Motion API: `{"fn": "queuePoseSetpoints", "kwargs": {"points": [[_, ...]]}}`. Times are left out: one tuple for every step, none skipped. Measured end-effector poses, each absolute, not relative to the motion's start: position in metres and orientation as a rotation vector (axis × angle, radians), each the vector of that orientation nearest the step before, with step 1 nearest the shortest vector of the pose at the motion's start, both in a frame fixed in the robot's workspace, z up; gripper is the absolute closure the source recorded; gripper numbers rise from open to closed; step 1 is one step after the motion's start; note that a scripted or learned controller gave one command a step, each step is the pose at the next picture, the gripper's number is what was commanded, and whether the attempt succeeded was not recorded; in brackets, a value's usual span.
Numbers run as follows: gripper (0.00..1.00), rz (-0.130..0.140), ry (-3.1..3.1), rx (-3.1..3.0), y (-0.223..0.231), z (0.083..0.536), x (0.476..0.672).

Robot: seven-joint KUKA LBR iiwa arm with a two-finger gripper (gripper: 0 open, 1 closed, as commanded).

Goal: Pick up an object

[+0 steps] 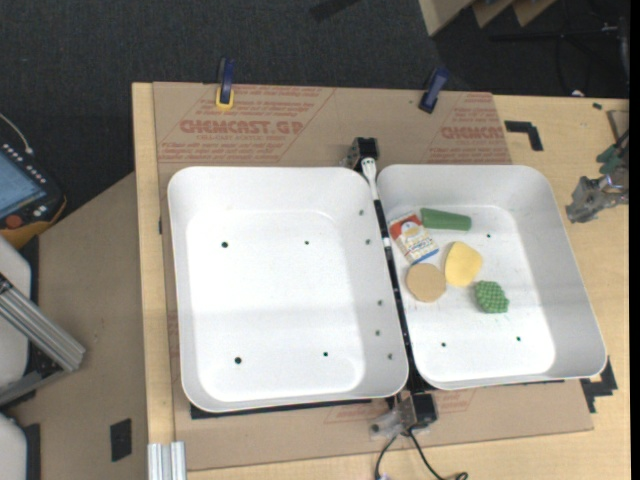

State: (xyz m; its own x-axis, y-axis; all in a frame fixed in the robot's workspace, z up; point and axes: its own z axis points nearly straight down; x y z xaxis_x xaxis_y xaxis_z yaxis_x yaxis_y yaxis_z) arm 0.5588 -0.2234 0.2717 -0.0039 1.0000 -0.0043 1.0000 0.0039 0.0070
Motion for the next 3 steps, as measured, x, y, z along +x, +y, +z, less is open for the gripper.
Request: {"fn": "queuePoseSetpoints", "kwargs": {"points": [[1.0,0.005,2.211,2.218,-0.225,0.376,0.477],[1.0,-0.004,2.232,2.223,-0.179,0.283,0.479],[1.0,-0.006,2.221,2.229,-0.226,0.22,0.478]]}}
